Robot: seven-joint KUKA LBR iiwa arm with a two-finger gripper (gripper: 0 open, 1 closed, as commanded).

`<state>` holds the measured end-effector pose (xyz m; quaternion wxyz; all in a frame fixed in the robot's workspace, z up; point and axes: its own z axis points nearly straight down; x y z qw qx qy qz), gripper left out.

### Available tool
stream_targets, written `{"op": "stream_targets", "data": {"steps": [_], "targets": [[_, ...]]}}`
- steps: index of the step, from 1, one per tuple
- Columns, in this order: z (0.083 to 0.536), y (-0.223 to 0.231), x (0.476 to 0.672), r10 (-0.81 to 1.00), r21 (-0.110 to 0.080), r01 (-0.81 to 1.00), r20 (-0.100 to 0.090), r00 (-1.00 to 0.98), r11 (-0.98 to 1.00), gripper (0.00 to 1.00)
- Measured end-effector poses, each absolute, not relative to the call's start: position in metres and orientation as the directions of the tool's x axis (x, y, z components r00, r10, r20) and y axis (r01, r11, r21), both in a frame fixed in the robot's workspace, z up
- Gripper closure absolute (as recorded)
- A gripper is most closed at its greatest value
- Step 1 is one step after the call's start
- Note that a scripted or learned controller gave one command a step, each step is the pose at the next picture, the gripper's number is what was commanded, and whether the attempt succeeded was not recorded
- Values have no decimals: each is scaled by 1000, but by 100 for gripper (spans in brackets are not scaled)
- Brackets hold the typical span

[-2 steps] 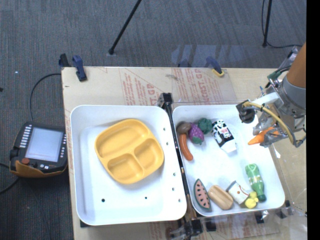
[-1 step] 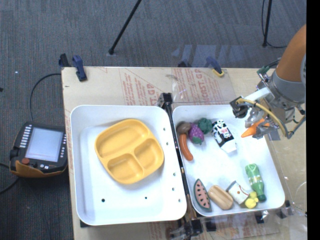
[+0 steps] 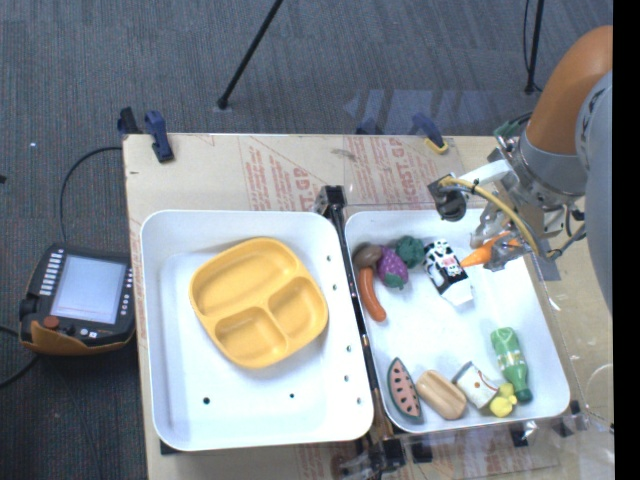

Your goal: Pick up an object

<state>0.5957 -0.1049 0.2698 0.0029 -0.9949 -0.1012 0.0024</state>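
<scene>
The gripper [image 3: 500, 236] hangs with a small carrot [image 3: 477, 256] at its fingertips (whether clamped or just touching, I cannot tell). Lift slowly, clear of the milk carton [image 3: 447, 268] just beside it.

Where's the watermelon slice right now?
The watermelon slice lies in the right bin, at its near left corner, just left of the hot dog bun and across the divider from the yellow plate.

My bins [image 3: 160, 268] look like smooth white plastic; the yellow tray [image 3: 259, 300] is matt plastic, the toy bottle [image 3: 510, 361] glossy, the bench [image 3: 260, 173] bare board.
</scene>
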Motion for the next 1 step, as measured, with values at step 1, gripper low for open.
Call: {"op": "stream_targets", "data": {"steps": [1], "targets": [[250,-119,621,203,-5,203,-6,979,-979,100]]}}
